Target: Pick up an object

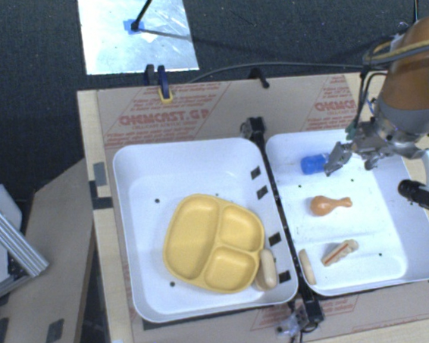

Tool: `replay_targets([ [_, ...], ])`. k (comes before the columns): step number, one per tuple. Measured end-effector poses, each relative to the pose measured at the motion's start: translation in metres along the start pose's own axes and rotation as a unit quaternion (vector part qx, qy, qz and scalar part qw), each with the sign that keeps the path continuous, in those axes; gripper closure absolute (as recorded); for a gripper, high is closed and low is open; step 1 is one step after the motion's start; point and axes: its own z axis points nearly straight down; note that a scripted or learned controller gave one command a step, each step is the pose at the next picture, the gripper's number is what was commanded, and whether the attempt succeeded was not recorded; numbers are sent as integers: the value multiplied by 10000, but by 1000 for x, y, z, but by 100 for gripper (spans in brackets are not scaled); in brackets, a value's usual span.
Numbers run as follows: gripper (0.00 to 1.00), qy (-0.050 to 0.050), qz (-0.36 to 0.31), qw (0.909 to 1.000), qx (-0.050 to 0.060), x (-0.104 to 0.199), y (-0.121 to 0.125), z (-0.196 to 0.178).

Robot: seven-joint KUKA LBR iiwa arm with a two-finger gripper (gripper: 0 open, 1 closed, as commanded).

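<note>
Blue object: a small blue block-like item (313, 164) lay in the right bin (418, 260), just to the camera-left of the gripper's fingertips and about level with them; judged the likeliest target because nearest.
Gripper: the gripper (356, 156) hung over the far part of the right bin, its two dark fingers (338, 158) spread apart with bare bin floor showing between them; nothing was pinched.
Contact: whether a fingertip touched the blue object could not be told; they were very near, with the object outside the gap, not in it.
Chicken leg: an orange-brown toy drumstick (329, 205) lay nearer the camera than the gripper, slightly to its left, untouched.
Hot dog: a small tan toy hot dog (339, 252) lay farther toward the camera, well apart from the tool.
Bread pieces: one pale roll (307, 267) lay against the right bin's near-left wall; another (267, 269) sat in the left bin (198, 157) beside the yellow divided plate (214, 241), both well away from the gripper.
Progress: nothing grasped, nothing lifted; every object rested on a bin floor. Judged early, at approach stage.
Remaining: centre the fingers over one object, descend, close, lift.
</note>
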Motion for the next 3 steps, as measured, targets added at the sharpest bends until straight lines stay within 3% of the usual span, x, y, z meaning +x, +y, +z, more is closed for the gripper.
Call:
replay_targets([
  [1,0,-9,-11,10000,-65,0,3,-7],
  [3,0,-6,-1,10000,-47,-7,6,77],
])
